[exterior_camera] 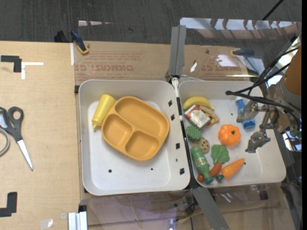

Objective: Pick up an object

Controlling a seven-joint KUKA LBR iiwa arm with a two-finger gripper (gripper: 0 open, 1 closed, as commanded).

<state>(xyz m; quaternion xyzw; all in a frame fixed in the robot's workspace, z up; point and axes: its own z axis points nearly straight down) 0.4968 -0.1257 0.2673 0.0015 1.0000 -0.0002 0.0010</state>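
My gripper (252, 126) hangs over the right side of the right bin (268, 174), its two metal fingers (247, 111) spread apart, so it looks open. A small blue piece (248, 124) shows in the gap between them; I cannot tell whether it touches them. An orange pumpkin (229, 134) lies just left of the gripper. Further left are a banana (197, 101), a snack packet (198, 116), a broccoli piece (194, 133), a cookie (205, 145), a green bottle (200, 161), a leafy green (220, 153) and a carrot (232, 168).
The left bin (96, 176) holds a yellow divided plate (135, 127) and a yellow bottle (102, 110). A raised divider (178, 128) separates the bins. Scissors (17, 134) lie on the wooden bench at far left. Cables (268, 75) run above the gripper.
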